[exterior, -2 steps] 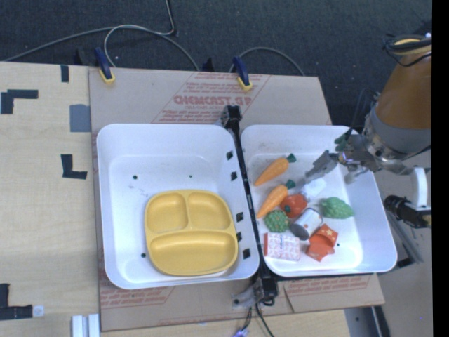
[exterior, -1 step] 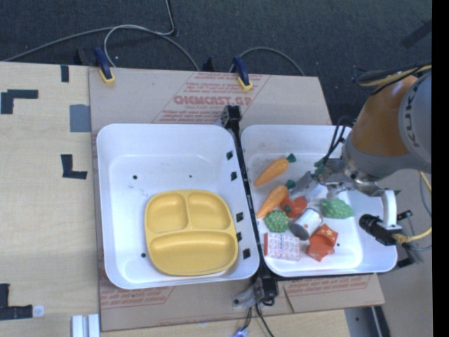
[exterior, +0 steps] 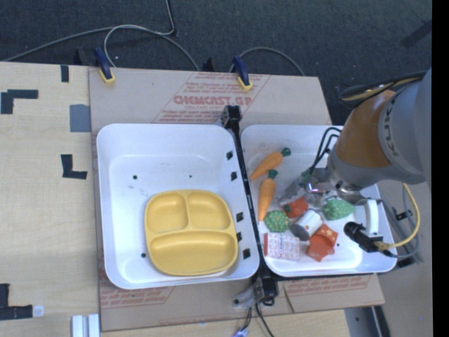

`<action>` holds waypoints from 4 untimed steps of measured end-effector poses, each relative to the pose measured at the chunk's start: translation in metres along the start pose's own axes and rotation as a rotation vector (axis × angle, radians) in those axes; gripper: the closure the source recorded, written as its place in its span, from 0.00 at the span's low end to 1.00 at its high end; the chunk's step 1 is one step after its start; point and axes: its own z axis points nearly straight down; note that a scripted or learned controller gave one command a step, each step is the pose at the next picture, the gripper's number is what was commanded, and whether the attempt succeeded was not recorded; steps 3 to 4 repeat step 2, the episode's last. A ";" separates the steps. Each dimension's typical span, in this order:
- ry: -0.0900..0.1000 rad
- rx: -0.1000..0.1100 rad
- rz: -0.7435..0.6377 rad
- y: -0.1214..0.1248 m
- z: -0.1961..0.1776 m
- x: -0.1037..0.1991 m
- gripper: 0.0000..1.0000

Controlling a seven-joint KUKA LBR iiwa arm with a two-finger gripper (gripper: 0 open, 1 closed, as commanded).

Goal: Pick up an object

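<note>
The gripper [exterior: 311, 189] is down inside the right bin [exterior: 309, 135], its metal fingertips low among the toys, and the bulk of the grey arm [exterior: 393, 135] with its orange band covers the bin's far right part. How far apart the fingers stand I cannot tell from here — the wrist and the clutter blur together there, and nothing is plainly seen between them.

Just beside the tips, toward the near side, lies a small red piece [exterior: 296, 207], close enough that it may be touching them. A pale green lumpy toy [exterior: 338, 208] sits right of that, partly under the wrist. A white and grey cylinder [exterior: 306, 225] lies just below the red piece, with a red carton [exterior: 322, 244] next to it and a white packet with red print [exterior: 282, 246] at the bin's near edge. A dark green round toy [exterior: 276, 221] rests against the packet's top. Left of the gripper two toy carrots lie apart from it: one slanted [exterior: 269, 163] toward the bin's back, one upright [exterior: 266, 196] along the divider.

The left bin [exterior: 119, 153] holds a yellow divided plate [exterior: 190, 232], three compartments, lying flat toward the near side.

Both bins rest on a cardboard sheet [exterior: 203, 97] held by two blue-and-yellow clamps [exterior: 105, 65].
</note>
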 end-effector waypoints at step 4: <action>-0.005 -0.005 0.000 -0.010 -0.001 0.028 1.00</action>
